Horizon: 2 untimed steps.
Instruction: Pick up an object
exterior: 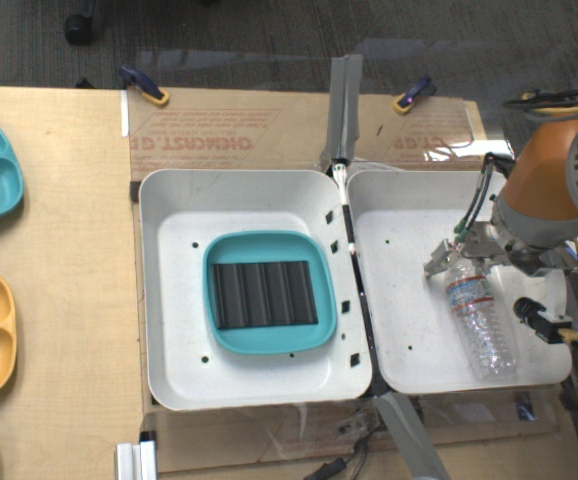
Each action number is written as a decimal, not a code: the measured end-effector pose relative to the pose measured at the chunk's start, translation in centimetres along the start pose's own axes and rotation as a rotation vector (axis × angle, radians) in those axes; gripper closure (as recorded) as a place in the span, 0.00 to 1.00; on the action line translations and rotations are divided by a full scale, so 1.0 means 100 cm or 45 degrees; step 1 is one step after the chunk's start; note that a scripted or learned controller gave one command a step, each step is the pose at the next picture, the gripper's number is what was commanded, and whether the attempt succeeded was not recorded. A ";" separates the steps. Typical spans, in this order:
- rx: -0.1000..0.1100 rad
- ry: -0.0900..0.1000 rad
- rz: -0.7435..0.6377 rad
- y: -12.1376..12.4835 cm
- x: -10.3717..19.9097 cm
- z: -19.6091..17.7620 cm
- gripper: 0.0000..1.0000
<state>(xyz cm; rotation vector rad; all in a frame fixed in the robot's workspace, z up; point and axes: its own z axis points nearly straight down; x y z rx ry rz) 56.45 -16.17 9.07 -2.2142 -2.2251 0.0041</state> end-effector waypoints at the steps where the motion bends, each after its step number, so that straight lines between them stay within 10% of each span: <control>1: -0.001 -0.001 0.002 0.000 0.000 -0.009 1.00; 2: -0.005 -0.002 -0.038 0.009 0.040 -0.089 1.00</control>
